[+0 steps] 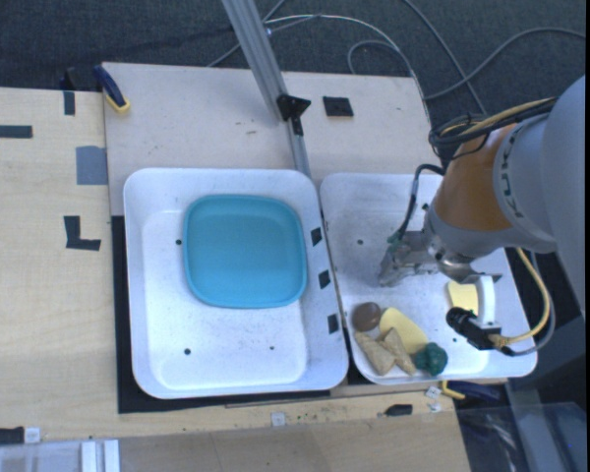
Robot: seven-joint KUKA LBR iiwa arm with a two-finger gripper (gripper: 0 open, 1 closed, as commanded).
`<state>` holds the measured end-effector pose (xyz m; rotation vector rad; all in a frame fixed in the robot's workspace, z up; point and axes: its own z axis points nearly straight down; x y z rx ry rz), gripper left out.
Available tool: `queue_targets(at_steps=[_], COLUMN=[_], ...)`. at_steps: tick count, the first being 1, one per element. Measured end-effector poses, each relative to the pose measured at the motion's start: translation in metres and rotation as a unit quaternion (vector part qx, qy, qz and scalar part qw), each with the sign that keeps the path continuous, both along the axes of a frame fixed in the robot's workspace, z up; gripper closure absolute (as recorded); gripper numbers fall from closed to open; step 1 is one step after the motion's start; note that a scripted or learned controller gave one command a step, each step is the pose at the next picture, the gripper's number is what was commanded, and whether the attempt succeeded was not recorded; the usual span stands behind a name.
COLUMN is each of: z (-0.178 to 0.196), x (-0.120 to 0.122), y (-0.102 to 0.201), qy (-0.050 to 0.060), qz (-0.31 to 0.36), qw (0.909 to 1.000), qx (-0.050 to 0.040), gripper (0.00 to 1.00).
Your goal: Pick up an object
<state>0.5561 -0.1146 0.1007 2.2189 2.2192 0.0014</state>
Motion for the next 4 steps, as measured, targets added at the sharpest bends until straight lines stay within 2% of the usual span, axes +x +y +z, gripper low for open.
queue_targets(at_steps=[2,3,4], z=[0.123,0.169,0.161], x=[-0.003,-0.002,0.024], y=[0.006,0.006,0.063], qy=[-0.001,0.0,0.002], qz=[0.0,0.0,0.002], qw=[1.0,1.0,1.0], qx=[0.0007,0.0007,0.0013], gripper=[1.0,1.0,1.0])
